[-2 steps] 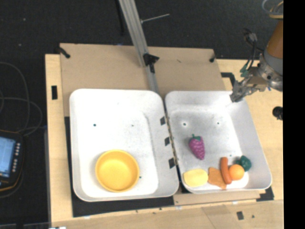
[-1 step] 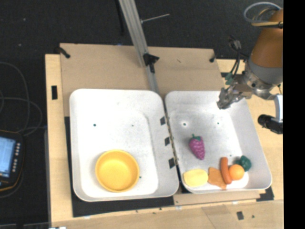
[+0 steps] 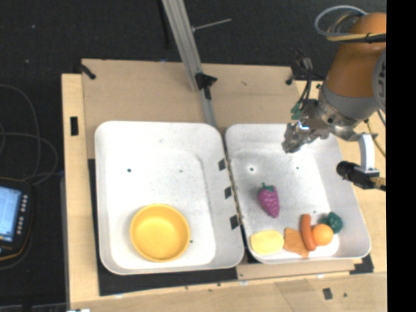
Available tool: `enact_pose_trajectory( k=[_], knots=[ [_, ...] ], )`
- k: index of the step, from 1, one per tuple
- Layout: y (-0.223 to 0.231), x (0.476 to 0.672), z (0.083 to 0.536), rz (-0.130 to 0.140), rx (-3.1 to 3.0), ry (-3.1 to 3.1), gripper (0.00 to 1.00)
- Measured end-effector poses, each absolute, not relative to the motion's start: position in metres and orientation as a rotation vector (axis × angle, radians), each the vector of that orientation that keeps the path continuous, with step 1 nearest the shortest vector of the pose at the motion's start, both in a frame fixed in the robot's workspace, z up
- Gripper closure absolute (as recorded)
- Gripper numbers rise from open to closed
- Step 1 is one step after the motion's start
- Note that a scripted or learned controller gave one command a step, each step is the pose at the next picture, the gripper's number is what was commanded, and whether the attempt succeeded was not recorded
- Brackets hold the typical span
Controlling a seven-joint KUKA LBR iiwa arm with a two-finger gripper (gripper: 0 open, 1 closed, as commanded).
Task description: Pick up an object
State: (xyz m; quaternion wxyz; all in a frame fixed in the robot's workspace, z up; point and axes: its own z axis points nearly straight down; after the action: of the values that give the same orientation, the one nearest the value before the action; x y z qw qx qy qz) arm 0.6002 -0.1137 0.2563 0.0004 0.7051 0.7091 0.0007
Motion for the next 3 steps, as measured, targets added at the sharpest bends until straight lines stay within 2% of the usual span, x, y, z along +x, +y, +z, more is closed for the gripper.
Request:
enact_pose_trajectory(
  k=[1, 2, 3],
  knots=[
    [-0.060, 0.574, 0.251, 0.000, 2.216, 2.228, 1.00],
    [-0.011, 0.561, 0.240, 0.000, 2.215, 2.228, 1.00],
    [0.040, 0.540, 0.251, 0.004, 2.213, 2.232, 1.00]
  ],
)
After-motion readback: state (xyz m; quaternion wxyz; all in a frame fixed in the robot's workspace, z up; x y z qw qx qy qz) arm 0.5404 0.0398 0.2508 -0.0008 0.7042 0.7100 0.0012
